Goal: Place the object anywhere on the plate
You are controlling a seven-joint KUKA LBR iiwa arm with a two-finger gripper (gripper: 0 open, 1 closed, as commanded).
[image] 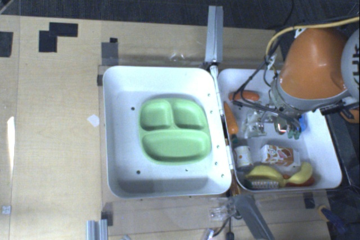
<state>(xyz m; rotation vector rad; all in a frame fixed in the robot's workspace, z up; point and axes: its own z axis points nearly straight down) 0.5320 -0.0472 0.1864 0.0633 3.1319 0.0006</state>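
Camera view, pincer point(260, 125) over right bin point(332, 160), plate point(173, 130) well left

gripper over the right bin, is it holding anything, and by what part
Cannot be told. The gripper hangs low among the items in the right bin, and its tips blur into the clutter. The green plate is bare.

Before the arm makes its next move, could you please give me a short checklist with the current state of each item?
1. Green plate lies flat in the left bin: ok.
2. Plate's three compartments free to receive an object: ok.
3. Tool sits over the right bin, above the cluttered items: ok.
4. Something held in the tool: cannot tell, the wrist hides it.
5. Banana and carrot lie within the right bin: ok.
6. Object placed on the plate: not ok, not yet done.
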